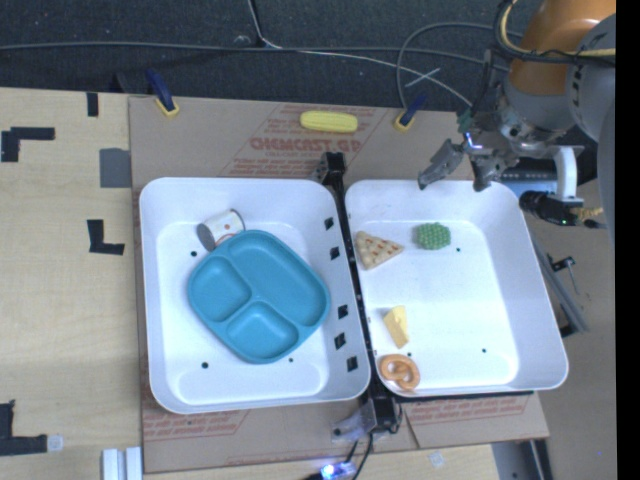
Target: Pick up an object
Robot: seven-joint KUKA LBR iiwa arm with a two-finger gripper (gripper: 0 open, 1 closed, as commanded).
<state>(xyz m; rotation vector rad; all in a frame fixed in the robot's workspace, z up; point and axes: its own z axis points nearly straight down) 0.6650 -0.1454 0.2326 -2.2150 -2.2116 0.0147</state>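
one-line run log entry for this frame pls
gripper: open, above right bin far rim, holding nothing | right bin: broccoli, waffle wedge, cheese, pretzel | pick: not started

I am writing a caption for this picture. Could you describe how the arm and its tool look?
The arm is grey, with a rounded orange band above the wrist. Thin cables loop around that band. The wrist below is a cluster of grey and silver metal parts with a white piece at its side. The tool has two dark, slim fingers.
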